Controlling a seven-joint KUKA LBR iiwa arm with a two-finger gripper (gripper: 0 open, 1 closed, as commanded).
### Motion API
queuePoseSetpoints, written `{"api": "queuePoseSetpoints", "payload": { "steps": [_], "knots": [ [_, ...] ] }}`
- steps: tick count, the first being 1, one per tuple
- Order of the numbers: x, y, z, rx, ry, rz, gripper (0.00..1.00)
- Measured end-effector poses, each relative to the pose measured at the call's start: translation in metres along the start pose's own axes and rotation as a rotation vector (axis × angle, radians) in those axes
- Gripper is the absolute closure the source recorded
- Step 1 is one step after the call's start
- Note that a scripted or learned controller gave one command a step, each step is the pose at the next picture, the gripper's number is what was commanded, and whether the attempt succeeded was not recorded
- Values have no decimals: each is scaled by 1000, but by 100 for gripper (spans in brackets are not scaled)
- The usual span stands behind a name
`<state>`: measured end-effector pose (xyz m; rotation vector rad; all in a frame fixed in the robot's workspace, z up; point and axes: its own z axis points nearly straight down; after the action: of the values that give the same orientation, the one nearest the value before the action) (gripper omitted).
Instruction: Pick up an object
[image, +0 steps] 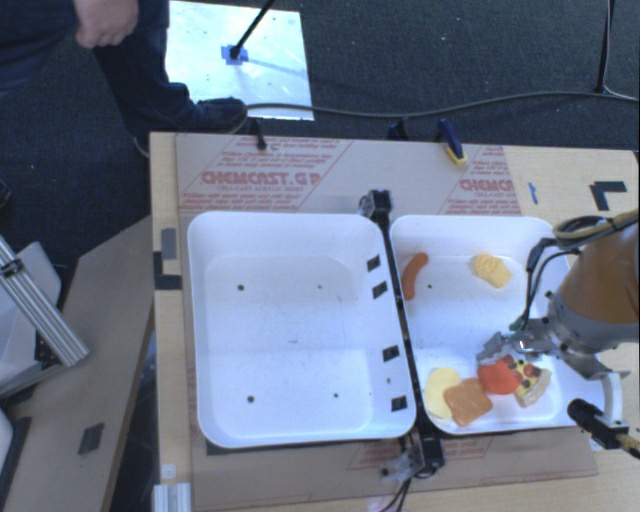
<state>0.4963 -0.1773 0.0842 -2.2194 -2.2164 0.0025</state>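
- Because the grey two-finger gripper (508, 352) sits low among a tight cluster of toy food at the near edge of the right-hand shallow white bin (455, 232), you risk nudging several pieces at once; whether its jaws stand apart or closed, or hold anything, cannot be told from this slant.
- Watch the round red tomato-like piece (497, 377) just beside the gripper: it touches the pizza-slice toy (532, 384) and the orange toast-shaped piece (467, 400), with a pale yellow disc (440, 386) close by, so a grasp could slip or drag a neighbour.
- Note the easier, isolated targets farther back: an orange sausage-shaped toy (413, 274) and a yellow ridged piece (490, 269).
- The left-hand white bin (290, 330) rests on a printed cardboard sheet (330, 170) over the bench.
- A person in dark clothes (120, 50) stands on dark carpet beyond.
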Motion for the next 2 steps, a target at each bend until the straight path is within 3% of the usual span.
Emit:
{"api": "queuePoseSetpoints", "payload": {
  "steps": [1,2],
  "knots": [
    [0,5,-12,-9,-2,-3,100],
    [0,5,-11,-9,-1,-3,0]
  ]
}}
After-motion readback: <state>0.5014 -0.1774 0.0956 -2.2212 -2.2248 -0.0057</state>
